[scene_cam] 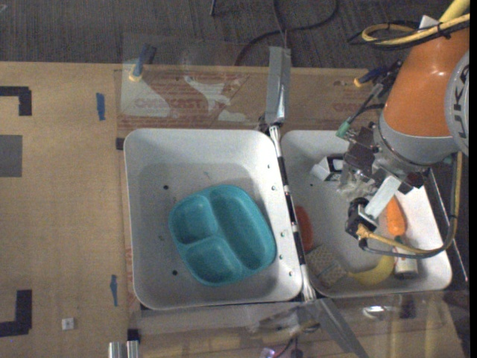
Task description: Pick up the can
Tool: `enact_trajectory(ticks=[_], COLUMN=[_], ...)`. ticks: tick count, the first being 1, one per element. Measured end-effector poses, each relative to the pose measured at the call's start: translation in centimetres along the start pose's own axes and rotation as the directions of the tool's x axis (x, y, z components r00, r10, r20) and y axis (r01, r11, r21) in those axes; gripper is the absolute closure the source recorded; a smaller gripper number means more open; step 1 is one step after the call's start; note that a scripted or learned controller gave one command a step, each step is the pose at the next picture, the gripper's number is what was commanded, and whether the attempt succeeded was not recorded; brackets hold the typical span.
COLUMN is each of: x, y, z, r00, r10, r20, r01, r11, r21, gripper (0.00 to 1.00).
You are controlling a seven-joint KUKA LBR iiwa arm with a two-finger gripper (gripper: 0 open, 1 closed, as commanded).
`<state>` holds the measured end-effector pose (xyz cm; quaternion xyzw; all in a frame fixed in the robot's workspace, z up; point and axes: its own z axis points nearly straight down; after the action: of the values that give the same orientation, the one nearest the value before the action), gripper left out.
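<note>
Two shallow white plastic bins are seen side by side on a brown board-covered bench [59, 200]. In the left white bin [149, 151] a teal plastic plate with three compartments [221, 233] is laid, slightly turned, between the bin's middle and its lower right corner. Over the right white bin [305, 149] the grey arm with the orange band [425, 88] is held, reaching in from the right edge, and the two-finger gripper [354, 185] is placed low above the middle of that bin; whether it is wide or narrow cannot be told, and nothing is seen gripped by it. The small pale cylindrical can [406, 265] is found lying near the lower right corner of the right bin, apart from the gripper. A yellow curved banana [376, 273] is laid along the lower edge, its right end just beside the can. An orange carrot-shaped piece [395, 216] is seen between the can and the arm, nearer the right edge. A greyish textured sponge-like pad [326, 263] is set near the lower left corner, close to the banana's left end. A red-orange elongated object [300, 226] is pressed along the left edge of the right bin, and a small white flat item [322, 168] is seen near the upper left part, just beside the gripper.
</note>
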<state>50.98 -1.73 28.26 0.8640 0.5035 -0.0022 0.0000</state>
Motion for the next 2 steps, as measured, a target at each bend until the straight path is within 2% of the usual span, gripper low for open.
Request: enact_trajectory(ticks=[1, 2], x=[-3.3, -7.9], y=[1.7, 2.1], z=[-4.5, -9.3], r00=[0.989, 0.924], r10=[0.150, 0.381], r20=[0.000, 0.001], r01=[-0.150, -0.381], r11=[0.989, 0.924], r21=[0.000, 0.000], gripper=[1.00, 1.00])
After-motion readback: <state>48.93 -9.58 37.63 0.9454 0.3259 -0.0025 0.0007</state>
